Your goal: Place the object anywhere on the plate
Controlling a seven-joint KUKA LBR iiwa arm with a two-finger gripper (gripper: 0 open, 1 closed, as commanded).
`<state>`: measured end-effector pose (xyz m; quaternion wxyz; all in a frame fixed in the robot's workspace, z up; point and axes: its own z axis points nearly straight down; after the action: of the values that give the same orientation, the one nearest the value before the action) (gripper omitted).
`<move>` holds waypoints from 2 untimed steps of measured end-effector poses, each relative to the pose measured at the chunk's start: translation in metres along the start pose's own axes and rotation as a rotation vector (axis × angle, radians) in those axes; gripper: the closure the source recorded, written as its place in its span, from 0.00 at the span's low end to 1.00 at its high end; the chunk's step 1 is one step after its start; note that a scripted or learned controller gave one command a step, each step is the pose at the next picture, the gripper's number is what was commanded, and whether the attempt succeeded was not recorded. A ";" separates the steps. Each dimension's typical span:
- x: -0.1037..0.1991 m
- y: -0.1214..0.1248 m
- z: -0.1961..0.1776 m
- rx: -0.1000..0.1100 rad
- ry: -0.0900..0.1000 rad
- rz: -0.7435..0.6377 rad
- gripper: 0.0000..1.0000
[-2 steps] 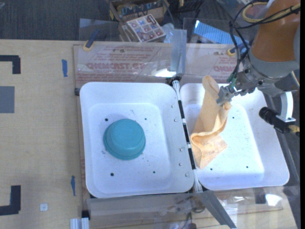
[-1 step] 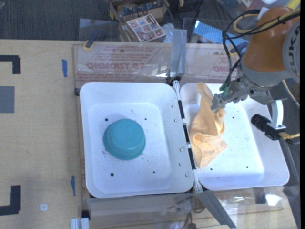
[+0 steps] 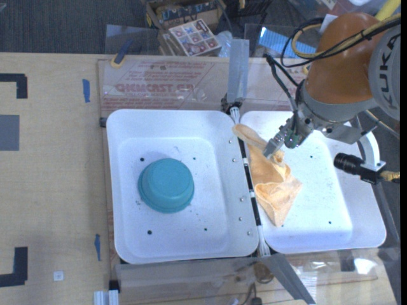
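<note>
A: Where does the cloth lie from the gripper [image 3: 278,150]?

B: Right under it. The yellow cloth [image 3: 272,183] is crumpled in the right bin [image 3: 331,224], against the wall it shares with the left one. Its long axis runs from a thin tail near the bin's top corner down to a wider bunch lower in the view. The gripper sits over the upper stretch, at or just above the fabric.

A: Is it gripping?

B: I can't tell; the tip is small and dark against the cloth.

A: And the plate?

B: The teal dish [image 3: 166,184], seemingly upside down, stands in the left bin [image 3: 127,138], well apart, to the left across the divider.

A: Anything hidden?

B: The wrist covers part of the bin's upper edge, and folds conceal the cloth's underside.
</note>
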<state>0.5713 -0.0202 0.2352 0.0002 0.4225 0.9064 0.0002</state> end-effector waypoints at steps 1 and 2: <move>0.048 0.014 -0.006 -0.001 -0.001 -0.399 1.00; 0.091 0.030 -0.010 -0.002 -0.001 -0.795 1.00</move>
<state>0.5360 0.0692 0.2454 0.0012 0.0388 0.9992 0.0006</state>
